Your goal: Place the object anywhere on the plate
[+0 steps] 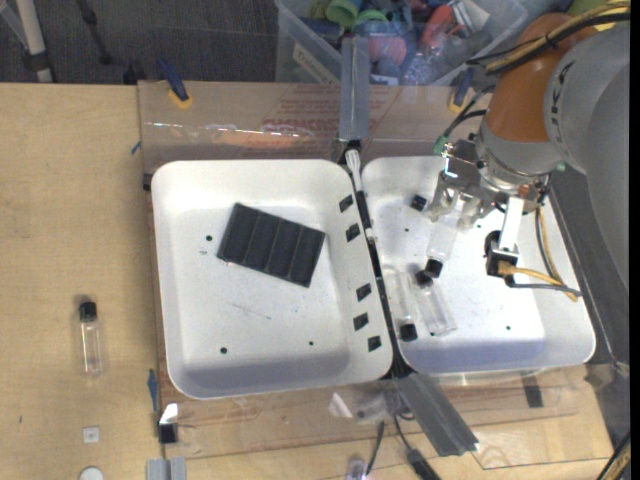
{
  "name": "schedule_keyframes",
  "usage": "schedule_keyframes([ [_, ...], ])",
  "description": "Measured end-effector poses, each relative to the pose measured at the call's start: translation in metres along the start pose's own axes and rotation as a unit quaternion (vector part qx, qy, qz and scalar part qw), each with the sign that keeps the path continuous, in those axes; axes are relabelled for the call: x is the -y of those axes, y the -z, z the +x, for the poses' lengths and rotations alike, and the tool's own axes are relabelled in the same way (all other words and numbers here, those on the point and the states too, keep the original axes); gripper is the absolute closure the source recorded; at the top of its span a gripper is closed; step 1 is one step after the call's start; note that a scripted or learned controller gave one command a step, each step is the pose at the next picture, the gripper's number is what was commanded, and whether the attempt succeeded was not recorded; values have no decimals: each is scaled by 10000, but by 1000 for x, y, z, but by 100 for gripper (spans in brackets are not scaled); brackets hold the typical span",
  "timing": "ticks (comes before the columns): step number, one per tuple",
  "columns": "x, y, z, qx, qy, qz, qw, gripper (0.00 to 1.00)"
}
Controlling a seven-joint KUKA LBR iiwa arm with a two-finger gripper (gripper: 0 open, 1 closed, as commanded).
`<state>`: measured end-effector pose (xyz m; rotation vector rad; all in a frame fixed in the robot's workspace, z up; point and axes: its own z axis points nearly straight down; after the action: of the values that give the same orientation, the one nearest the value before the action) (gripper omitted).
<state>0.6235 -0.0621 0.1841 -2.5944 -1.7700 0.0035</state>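
A: Where's the object?

B: Small clear plastic vial with a black cap (441,240), right under the pincer (457,203) and slanting away from it, cap end farthest off. It's in the same shallow white bin (520,343) the pincer hangs over. A second clear vial (432,308) lies a bit farther out along the same line, near the divider.

A: Is the pincer open, closed, or gripping?

B: Can't tell. The clear body blurs into the white floor and the metal, and the top of the vial meets the pincer tip. No saying if it's held or just lying there.

A: Handling?

B: Judging by looks, it's light, rigid and smooth-walled. It's round, so it probably rolls or squirts out under an off-centre pinch. I'd grip across the middle of the barrel, square to its long axis. The cap is too small a target.

A: Plate?

B: Black ribbed rectangular plate (272,244), well away from the pincer, across the divider in the other white bin (200,363). It's flat and broad, and the ribs may stop the vial rolling.

A: Anything else?

B: A third clear vial (89,338) sits out on the wooden counter (60,218), far beyond the plate.
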Motion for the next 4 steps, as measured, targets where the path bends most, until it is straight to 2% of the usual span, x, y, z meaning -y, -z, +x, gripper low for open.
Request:
schedule_keyframes([
  [1, -25, 33, 43, -4, -2133, -4, 9770, 100],
  [2, -13, 132, 45, -17, -4790, -7, 8778, 100],
  [3, 5, 251, 77, -18, -4787, -9, 8780, 100],
  [4, 61, 250, 77, -11, -4790, -5, 8778, 100],
])
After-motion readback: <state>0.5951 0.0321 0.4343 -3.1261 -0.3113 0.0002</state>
